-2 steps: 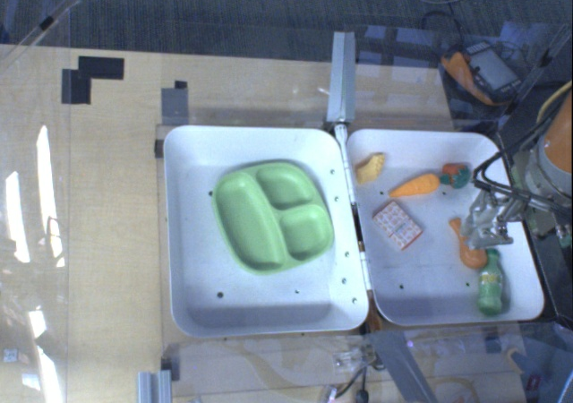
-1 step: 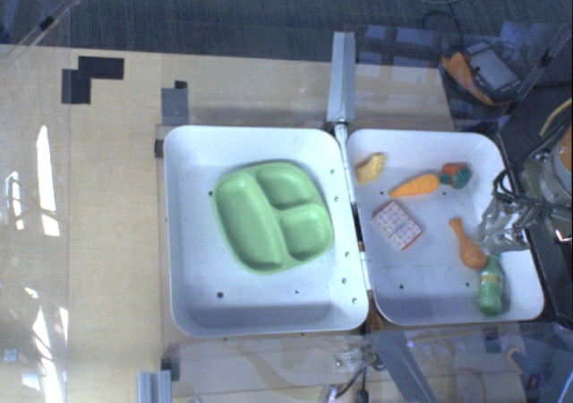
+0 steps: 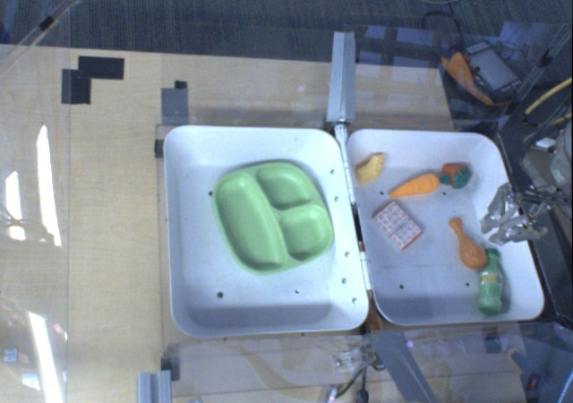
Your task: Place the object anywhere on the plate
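Hand (image 3: 512, 218) sits low at the right edge of the right bin (image 3: 510, 159), and we cannot tell how it is set; nothing shows in its grasp. Just beside it lies the orange drumstick (image 3: 467, 244), with the green bottle (image 3: 491, 283) nearer us. Further left we have the waffle (image 3: 397, 224), the carrot (image 3: 428, 182) and a yellow piece (image 3: 370, 167). Over in the left bin (image 3: 192, 294) the green plate (image 3: 271, 215), split into three compartments, waits with nothing on it. So we judge this the picking stage: no object taken yet. Next we need a firm grasp on one piece, probably the drumstick, then a lift clear over the divider between the bins and leftward to the plate.
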Motion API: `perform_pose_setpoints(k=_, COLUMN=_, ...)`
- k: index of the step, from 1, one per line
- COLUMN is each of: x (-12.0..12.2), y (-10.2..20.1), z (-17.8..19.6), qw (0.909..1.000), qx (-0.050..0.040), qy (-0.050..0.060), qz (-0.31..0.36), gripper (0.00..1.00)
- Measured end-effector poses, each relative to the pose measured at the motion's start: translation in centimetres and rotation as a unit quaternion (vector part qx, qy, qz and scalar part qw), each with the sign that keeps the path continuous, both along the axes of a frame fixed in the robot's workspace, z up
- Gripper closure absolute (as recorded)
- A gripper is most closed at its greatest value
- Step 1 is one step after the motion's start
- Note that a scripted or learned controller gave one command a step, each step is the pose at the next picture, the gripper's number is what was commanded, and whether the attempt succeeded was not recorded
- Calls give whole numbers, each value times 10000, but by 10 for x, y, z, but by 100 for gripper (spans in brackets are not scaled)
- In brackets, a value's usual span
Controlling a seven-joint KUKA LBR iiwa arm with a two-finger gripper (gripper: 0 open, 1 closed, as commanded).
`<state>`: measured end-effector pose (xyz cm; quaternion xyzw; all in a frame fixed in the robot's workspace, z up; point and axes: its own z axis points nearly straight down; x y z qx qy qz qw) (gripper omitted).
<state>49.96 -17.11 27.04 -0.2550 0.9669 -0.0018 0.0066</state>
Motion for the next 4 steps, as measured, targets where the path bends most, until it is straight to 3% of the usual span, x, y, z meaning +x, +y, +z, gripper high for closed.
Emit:
perform_pose_setpoints(k=1, x=9, y=98, z=14, qw=9920, qx=2, qy=3, qz=1264, gripper=100)
perform_pose_setpoints(k=2, x=0, y=87, z=-9, qw=9961, qx=1, qy=29, qz=887, gripper=100)
perform_pose_setpoints(k=3, x=11, y=153, z=-8, qw=9825, qx=-1, qy=21, qz=1862, gripper=100)
perform_pose_setpoints(k=4, x=103, y=108, z=-51, qw=9820, qx=0, qy=20, qz=1891, gripper=100)
